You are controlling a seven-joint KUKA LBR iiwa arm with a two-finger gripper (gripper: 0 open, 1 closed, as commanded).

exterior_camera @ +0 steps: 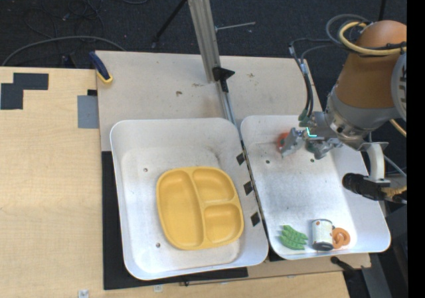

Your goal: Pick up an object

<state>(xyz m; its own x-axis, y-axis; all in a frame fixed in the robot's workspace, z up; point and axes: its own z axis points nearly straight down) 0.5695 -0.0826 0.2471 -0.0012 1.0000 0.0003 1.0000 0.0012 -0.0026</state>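
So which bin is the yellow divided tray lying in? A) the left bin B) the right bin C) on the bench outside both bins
A: the yellow divided tray lies flat in the left bin, while the gripper hangs over the right bin.

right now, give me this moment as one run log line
gripper low in right bin | red item beside it | green item, can near front | tray in left bin

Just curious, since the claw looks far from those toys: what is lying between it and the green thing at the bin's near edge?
Nothing: in the camera view, bare white bin floor separates the gripper from the green toy.
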